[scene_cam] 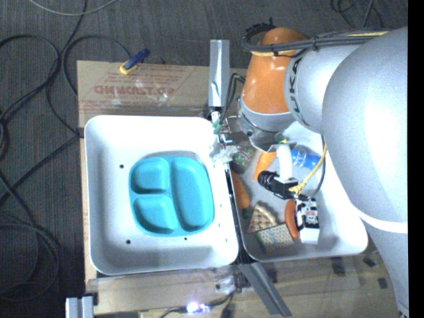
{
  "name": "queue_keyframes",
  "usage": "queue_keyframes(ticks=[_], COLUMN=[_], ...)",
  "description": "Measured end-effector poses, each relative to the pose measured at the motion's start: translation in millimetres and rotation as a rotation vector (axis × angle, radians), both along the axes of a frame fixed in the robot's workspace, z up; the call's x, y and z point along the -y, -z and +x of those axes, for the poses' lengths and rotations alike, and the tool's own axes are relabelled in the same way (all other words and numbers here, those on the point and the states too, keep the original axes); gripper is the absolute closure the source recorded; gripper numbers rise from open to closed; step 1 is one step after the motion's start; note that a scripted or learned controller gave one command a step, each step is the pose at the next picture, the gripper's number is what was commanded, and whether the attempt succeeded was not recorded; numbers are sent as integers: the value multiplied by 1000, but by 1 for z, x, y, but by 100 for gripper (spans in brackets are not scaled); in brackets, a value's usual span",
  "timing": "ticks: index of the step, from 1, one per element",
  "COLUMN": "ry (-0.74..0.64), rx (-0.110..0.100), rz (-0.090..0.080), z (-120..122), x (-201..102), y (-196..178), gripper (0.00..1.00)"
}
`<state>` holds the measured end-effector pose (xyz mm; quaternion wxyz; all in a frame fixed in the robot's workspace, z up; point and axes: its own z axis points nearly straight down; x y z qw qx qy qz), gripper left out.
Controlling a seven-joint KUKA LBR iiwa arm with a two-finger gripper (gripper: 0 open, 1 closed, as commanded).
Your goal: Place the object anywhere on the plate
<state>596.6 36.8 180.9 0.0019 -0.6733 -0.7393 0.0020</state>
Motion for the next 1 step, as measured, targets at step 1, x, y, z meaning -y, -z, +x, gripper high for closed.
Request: queue_keyframes(ticks=[1], ry=[76], rx=[-1], rz=[-2], z=[-78], x=[9], y=[0], gripper=[100])
